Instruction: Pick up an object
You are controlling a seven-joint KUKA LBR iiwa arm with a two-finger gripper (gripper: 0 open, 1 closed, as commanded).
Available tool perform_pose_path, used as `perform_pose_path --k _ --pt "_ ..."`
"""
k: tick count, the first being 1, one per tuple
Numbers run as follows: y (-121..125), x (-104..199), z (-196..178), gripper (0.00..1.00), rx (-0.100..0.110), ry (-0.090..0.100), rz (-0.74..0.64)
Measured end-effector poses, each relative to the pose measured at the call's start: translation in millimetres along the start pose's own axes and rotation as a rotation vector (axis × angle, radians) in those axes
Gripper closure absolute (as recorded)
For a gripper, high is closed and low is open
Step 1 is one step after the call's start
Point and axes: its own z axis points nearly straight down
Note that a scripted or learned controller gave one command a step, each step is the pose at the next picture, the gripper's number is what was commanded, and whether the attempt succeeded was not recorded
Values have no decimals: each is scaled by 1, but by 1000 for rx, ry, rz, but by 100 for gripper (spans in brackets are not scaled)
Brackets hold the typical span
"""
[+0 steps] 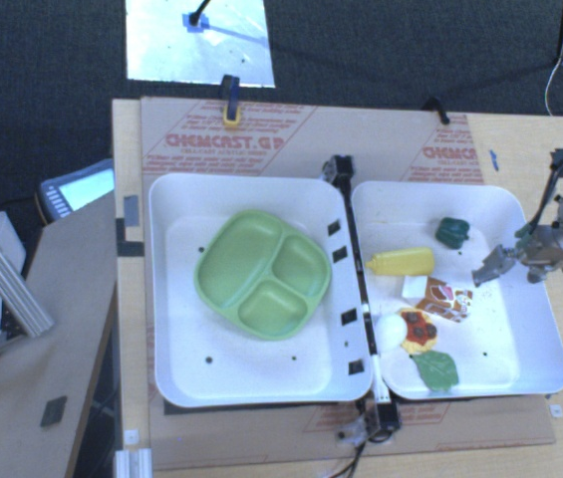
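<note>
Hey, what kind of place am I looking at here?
Probably a robotics lab test bench: two white bins sit on a board, toy food like a yellow bottle fills one, and a gripper reaches in.

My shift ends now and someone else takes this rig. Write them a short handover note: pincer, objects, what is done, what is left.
Pincer: over the right white bin, near its right side, with nothing visibly between its fingers.
Right bin holds a yellow mustard-style bottle, dark green pepper-shaped toy, brown-and-white flat packet, red-and-yellow toy and light green leaf-shaped piece.
Left white bin holds a pale green divided plastic plate.
Done: nothing lifted.
Left: grasp and raise one object.
</note>
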Motion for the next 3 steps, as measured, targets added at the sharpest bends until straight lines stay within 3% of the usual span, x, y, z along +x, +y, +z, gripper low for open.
perform_pose_path --k 1,3 --pt "3 0 -6 0 -11 -3 -4" --pt "-7 11 85 0 -12 -2 0"
